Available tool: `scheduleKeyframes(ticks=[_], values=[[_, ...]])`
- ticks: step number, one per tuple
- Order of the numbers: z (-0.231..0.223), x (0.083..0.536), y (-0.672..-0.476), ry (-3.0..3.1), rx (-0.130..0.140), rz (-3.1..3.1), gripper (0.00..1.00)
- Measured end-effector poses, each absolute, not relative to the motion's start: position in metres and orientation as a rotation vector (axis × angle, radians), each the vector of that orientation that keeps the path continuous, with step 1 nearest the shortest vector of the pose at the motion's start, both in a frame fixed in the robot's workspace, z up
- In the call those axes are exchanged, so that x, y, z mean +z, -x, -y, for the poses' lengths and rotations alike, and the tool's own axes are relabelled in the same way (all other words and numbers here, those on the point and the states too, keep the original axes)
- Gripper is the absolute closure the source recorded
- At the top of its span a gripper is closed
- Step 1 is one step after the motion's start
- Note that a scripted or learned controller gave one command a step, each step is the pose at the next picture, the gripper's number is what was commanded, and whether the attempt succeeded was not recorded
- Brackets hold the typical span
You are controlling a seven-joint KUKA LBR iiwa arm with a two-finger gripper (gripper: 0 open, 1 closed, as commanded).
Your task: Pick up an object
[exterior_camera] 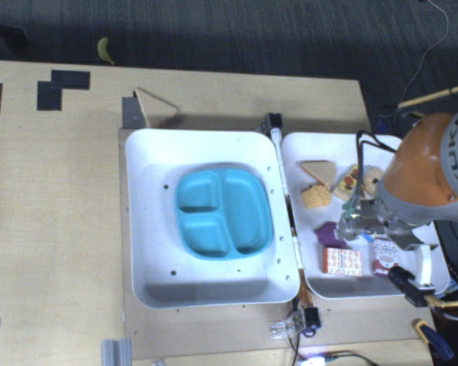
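Hovering low inside the right-hand shallow white bin (pixel 313 277), near its middle: the grey two-finger tool (pixel 351 223), with a small purple block-like object (pixel 327 233) lying just beside it on the side toward the left-hand shallow white bin (pixel 141 227). Impossible telling whether the tool is parted or closed; nothing visibly sitting in its grip.

Lying closest as a candidate, that purple piece: likely light and stiff, judging by its crisp edges, best taken across its narrow sides. Resting just nearer the bin's front wall, a small red-and-white printed carton (pixel 343 261): probably light, thin-walled, easily dented, so calling for a gentle squeeze across the short width. Sitting toward the far wall, a tan wedge-shaped piece (pixel 318 171) and a pale yellow waffle-textured chunk (pixel 314 197), looking like toy food, light and not fragile.

Occupying the left bin, a turquoise three-compartment plastic tray (pixel 224 212): broad, smooth, awkward for narrow fingers except at the rim.
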State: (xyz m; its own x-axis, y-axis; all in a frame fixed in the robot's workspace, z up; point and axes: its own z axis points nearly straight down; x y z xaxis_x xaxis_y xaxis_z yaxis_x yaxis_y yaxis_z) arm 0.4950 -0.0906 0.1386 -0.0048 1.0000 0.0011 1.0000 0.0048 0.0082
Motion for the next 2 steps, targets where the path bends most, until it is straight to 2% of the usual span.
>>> scheduleKeyframes(ticks=[1, 2], values=[[0.091, 0.139, -0.495, -2.212, 0.01, -2.223, 0.0], [0.09, 0.087, -0.489, -2.217, 0.008, -2.219, 0.0]])
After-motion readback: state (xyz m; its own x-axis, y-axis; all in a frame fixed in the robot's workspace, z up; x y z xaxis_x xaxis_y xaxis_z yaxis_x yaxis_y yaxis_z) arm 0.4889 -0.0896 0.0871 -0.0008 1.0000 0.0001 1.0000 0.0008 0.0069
